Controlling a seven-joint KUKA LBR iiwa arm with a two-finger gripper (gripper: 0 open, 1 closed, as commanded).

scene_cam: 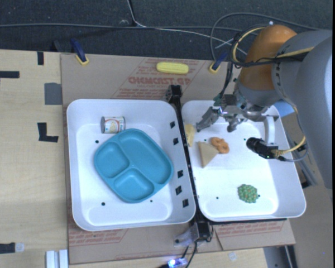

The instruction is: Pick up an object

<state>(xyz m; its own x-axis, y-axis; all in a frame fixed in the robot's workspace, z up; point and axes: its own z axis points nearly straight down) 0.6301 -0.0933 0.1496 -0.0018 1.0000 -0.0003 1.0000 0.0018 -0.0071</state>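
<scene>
Left bin (78,149): small can (112,124) on side near back wall; blue divided tray (133,164) just in front of it, centre of bin. Yellow item (172,67) on cardboard behind bins, well apart.

Right bin (287,202): tan wedge (206,153) touching orange piece (219,145) near back-left; green ball (247,193) alone toward front.

Gripper (219,120): fingers spread, nothing between them, poised above and just behind wedge and orange piece.

Step judged: approach, no grasp yet. Next move calls for descent centred on one item; the two touch, so a clean closure is doubtful.
</scene>
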